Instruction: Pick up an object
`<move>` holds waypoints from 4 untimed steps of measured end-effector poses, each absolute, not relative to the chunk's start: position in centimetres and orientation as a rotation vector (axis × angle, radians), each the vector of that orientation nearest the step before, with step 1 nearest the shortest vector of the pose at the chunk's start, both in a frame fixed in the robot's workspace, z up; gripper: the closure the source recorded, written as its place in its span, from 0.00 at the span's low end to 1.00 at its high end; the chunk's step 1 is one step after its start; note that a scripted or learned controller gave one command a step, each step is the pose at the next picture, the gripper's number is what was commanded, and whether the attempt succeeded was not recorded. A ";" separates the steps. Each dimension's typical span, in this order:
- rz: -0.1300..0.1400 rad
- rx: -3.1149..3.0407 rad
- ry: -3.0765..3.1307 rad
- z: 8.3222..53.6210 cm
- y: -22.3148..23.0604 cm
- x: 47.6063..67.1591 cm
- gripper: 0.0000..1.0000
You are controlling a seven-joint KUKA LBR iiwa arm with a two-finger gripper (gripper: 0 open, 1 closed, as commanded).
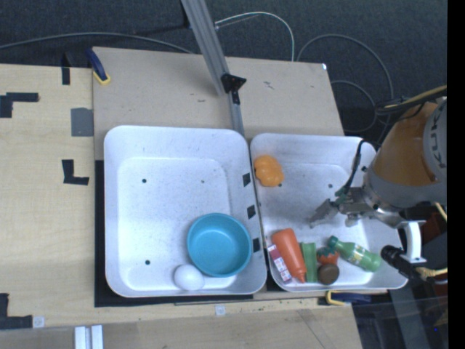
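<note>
Objects for picking lie in both white bins on the table [174, 93]. The right bin [305, 147] holds an orange fruit-like piece [268, 171] near its upper left corner, just beside the wall shared with the other bin. Along its near edge sits a cluster: an orange carrot-shaped bottle [288, 251] with a white label end, a small green piece [309, 259] touching its right side, a brown round object [328, 273], a small red item [328, 257] above that, and a green bottle [354, 254] lying tilted to the right of the group. The left bin [145, 195] holds a blue bowl [219, 243] standing upright toward its near right corner, with a white ball [188, 276] touching the bowl's lower left rim. The grey arm [410, 158], with its orange band, reaches in from the right over the right bin. The gripper [327, 211] hangs over the bare middle of that bin, above the cluster and apart from it, its fingers spread and nothing between them. A grey pole [207, 35] slants across the table toward the seam between the bins.
</note>
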State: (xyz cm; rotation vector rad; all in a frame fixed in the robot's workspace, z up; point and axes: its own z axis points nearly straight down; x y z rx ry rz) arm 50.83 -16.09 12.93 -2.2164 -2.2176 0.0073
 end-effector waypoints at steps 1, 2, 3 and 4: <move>0.003 -2.221 -2.223 8.8 -16.1 50.8 0.00; 0.001 -2.218 -2.223 9.9 -16.0 50.8 1.00; -0.002 -2.220 -2.225 14.7 -15.4 50.2 1.00; -0.003 -2.222 -2.227 21.0 -15.2 50.4 1.00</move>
